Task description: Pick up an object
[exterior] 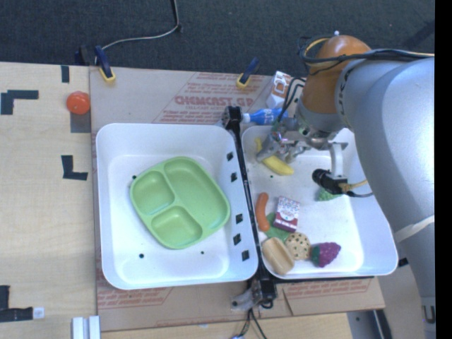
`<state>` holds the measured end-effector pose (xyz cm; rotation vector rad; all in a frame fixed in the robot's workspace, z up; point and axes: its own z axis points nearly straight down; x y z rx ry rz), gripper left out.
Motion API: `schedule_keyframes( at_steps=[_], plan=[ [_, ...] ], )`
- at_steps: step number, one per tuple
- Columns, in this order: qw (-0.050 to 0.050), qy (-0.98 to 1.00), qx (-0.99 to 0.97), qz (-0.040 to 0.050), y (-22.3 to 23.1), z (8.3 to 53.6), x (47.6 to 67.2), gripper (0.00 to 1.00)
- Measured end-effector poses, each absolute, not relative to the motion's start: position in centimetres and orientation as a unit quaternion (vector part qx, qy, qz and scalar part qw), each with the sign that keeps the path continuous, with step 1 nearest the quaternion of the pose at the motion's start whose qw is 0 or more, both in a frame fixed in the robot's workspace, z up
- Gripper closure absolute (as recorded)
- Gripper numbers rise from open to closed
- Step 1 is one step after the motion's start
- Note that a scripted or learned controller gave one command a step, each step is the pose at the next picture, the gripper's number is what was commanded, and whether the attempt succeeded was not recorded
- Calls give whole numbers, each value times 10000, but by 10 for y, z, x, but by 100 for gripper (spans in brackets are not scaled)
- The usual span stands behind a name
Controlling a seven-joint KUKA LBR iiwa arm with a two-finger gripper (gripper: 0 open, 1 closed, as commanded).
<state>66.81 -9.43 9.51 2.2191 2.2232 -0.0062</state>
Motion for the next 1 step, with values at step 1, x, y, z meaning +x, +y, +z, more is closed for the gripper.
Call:
schedule_keyframes(
  at_steps=[1],
  plan=[
    [-2, 7079, 7063, 5, -43, 185, 588, 100]
  ],
)
